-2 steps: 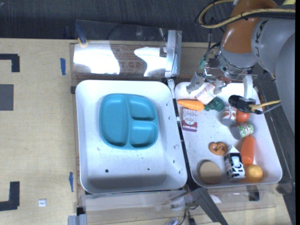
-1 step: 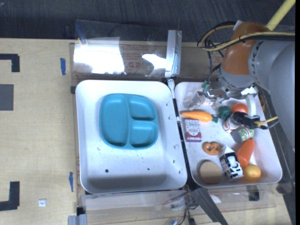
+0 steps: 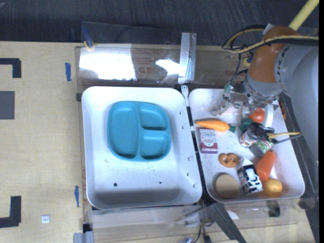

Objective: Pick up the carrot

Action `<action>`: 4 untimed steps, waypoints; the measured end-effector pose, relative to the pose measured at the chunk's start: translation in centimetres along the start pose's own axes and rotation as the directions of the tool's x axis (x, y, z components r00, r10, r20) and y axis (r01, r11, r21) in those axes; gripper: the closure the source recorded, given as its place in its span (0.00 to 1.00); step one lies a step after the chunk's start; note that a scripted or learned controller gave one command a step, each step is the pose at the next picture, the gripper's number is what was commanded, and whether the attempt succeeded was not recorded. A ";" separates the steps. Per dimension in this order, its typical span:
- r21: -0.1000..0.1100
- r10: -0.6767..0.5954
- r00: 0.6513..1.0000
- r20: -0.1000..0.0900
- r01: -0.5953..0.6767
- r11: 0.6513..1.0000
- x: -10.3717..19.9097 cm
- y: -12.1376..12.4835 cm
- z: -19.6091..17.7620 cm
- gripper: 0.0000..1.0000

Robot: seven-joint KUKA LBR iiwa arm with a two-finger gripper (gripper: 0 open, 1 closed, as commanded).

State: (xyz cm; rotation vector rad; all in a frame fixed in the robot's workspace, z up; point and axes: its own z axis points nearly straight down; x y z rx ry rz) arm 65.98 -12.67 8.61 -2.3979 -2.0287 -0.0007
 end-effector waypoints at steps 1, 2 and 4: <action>-0.008 -0.145 0.989 0.004 0.145 0.989 -5.7 0.9 -5.5 0.00; -0.003 -0.240 0.971 0.000 0.240 0.971 0.4 0.8 -5.0 0.00; -0.021 0.015 1.000 -0.002 -0.015 1.000 1.1 -4.4 -1.9 0.00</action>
